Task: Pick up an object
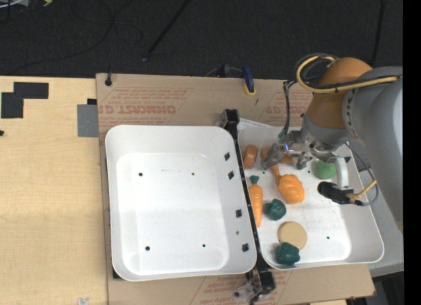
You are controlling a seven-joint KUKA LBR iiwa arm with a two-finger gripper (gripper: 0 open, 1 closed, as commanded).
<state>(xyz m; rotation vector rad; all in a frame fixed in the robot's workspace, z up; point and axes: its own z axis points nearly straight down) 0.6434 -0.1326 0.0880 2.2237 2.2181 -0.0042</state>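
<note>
Small toys (291,188) in right bin (368,244)

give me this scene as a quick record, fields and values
bins: two white, side by side
left bin: no toys seen
right bin: holds the toys
toys: carrot, orange lump, two dark green pieces, tan disc, light green piece
arm: over the right bin's far end
gripper: low among the toys
grasp: cannot tell

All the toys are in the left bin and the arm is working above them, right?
Wrong bin. The camera view shows the toys, such as the orange carrot-shaped toy and round tan disc, in the right shallow white bin. The arm's tool is above them.
</note>
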